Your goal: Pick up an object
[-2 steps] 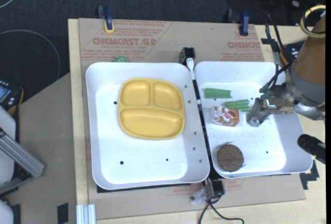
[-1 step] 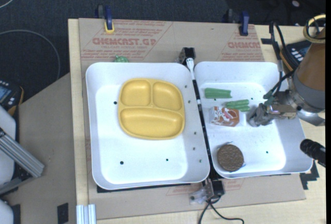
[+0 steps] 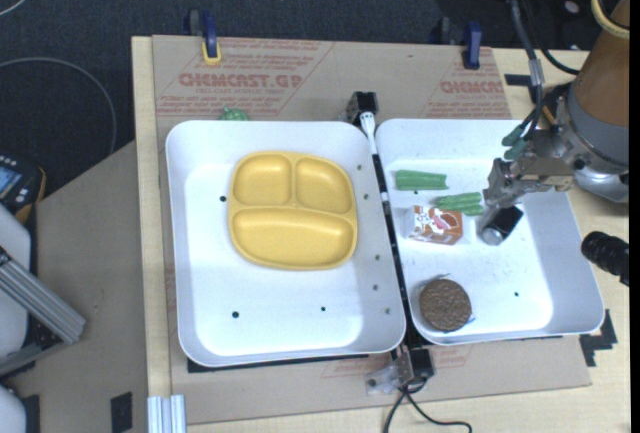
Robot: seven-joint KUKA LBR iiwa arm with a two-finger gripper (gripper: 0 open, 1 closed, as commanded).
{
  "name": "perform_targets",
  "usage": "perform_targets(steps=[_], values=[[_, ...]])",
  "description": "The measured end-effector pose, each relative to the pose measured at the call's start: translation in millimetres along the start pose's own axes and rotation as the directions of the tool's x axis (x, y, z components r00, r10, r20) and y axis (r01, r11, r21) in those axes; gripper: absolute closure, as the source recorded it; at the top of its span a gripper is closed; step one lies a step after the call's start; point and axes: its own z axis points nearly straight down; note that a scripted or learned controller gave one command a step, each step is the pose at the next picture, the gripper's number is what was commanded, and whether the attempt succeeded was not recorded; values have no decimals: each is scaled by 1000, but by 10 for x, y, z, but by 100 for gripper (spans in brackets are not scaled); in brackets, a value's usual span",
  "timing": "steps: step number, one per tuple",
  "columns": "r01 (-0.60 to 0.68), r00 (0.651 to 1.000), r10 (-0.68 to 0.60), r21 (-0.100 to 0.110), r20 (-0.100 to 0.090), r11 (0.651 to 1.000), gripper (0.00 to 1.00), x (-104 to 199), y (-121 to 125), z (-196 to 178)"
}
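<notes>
Nearest the camera, a round brown cookie (image 3: 444, 304) lay at the front of the right bin (image 3: 560, 306), close to the wall it shared with the left bin (image 3: 200, 221). Behind the cookie, a small snack packet (image 3: 436, 224) in white, red and orange rested flat on the bin floor. Just to its right, a dark cylinder with a pale end (image 3: 497, 224) lay tilted, directly under the gripper (image 3: 508, 193). The gripper hung low over that cylinder, reaching in from the right on the grey arm (image 3: 600, 136) with its orange band. Whether its fingers were apart or together could not be told from this angle, and nothing showed clearly between them. Two green bean pods sat farther back: one (image 3: 459, 203) beside the gripper, the other (image 3: 420, 181) behind it. In the left bin, a yellow divided plate (image 3: 293, 211) lay in the middle, well apart from everything else.
</notes>
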Motion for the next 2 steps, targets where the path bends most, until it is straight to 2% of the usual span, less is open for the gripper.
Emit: perform_targets(steps=[1, 2], values=[[-3, 1000, 3, 15, -1, 1000, 100, 322, -20, 261], [-2, 1000, 2, -1, 0, 1000, 100, 545, 4, -633]])
